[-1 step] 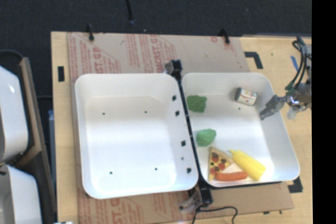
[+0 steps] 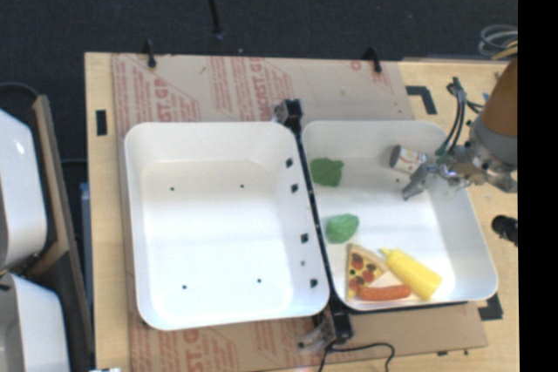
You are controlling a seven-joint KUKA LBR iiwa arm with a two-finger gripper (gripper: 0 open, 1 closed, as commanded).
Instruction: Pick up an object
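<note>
We see the gripper (image 2: 417,181) low over the right bin (image 2: 462,226), just beside a small grey object (image 2: 404,157) at the far end; whether its jaws are parted, we cannot tell. Nearer lie two green pieces (image 2: 327,172), a pizza slice (image 2: 362,267) and a yellow bottle (image 2: 413,271).

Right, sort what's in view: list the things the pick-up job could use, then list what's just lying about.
Job:
- pincer
- right bin
- two green pieces
- pizza slice toy
- yellow bottle toy
- red sausage toy
- small grey piece beside the pincer

Lying about:
- left bin
- cardboard sheet
- cables
</note>
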